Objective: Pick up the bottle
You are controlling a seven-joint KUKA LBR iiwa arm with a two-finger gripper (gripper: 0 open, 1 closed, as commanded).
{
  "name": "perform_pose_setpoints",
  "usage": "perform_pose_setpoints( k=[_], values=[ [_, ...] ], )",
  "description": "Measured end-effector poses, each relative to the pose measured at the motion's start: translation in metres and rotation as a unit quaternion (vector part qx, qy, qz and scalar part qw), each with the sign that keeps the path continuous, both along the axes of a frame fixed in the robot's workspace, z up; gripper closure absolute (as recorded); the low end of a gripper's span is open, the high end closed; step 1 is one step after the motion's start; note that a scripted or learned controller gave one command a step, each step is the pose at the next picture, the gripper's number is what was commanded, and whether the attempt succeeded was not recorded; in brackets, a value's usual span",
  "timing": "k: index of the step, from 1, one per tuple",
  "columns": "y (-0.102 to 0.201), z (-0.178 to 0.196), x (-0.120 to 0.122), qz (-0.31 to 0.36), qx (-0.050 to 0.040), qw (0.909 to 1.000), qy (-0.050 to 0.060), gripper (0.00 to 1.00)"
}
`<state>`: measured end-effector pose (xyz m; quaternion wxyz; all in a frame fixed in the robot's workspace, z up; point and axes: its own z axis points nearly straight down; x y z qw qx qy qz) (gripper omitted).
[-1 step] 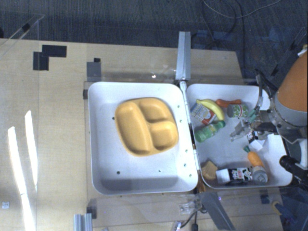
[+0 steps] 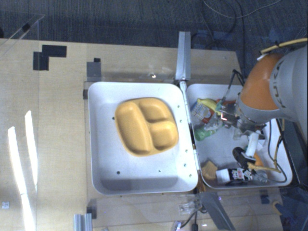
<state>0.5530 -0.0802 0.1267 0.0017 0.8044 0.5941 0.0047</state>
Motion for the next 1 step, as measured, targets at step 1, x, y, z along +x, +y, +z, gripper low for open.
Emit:
perform_pose_setpoints(
  k=[1],
  values=[
    [-0.0578, -0.0309, 0.0758, 0.003, -0.0023, 1.0000, -0.008, 0.00]
  ],
)
